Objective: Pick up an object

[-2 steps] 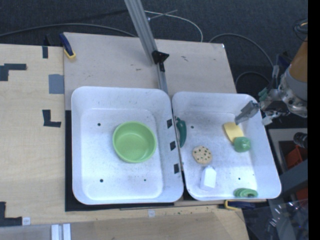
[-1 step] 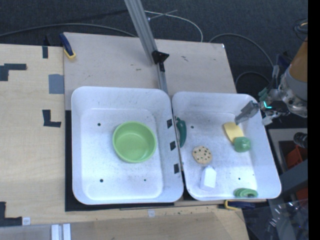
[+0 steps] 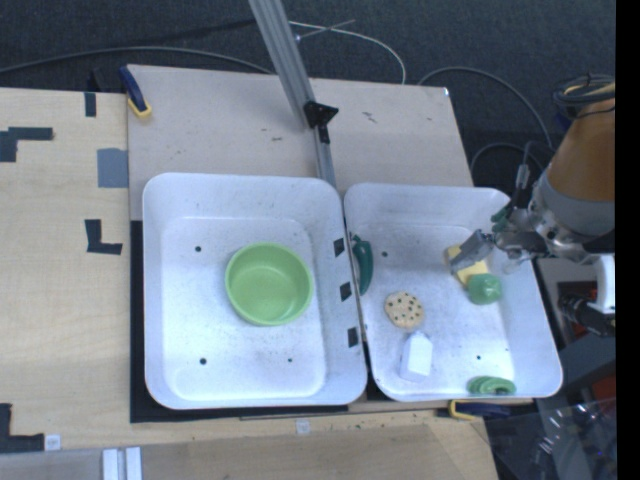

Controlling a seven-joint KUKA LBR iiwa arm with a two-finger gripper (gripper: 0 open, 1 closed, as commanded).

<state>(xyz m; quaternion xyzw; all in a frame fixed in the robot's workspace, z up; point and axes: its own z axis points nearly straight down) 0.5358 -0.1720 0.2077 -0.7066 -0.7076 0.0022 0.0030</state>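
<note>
A: Where's the arm (image 3: 585, 168) rn?

B: Comes in from the right, grey w/ orange band, wrist over the right bin's (image 3: 530, 368) far-right part. The gripper (image 3: 478, 251) sits low by a yellow block (image 3: 470, 265).

A: Fingers got anything?

B: They look parted, one dark finger reaching left above the yellow block, maybe touching its top edge. Block isn't seen clamped betw. them, so no hold to report.

A: What else is in that bin?

B: Small green lump (image 3: 485, 289) just beside the yellow block, lower right of it. A round cookie w/ dark spots (image 3: 404, 310) near the middle. A white piece (image 3: 417, 355) just below the cookie. A green ring-shaped thing (image 3: 492, 385) at the near-right corner, against the wall. A dark green curved item (image 3: 361, 265) up against the left wall, by the divide betw. bins.

A: Left bin?

B: The left bin (image 3: 165, 268) has a light green bowl (image 3: 268, 284), upright, roughly centred, well apart from everything else.

A: Surroundings?

B: Both bins sit side by side on the worktop (image 3: 220, 118). A grey metal pole (image 3: 285, 53) slants down from the top to the gap betw. bins. A blue-yellow clamp (image 3: 134, 93) is at the board's far-left corner.
</note>
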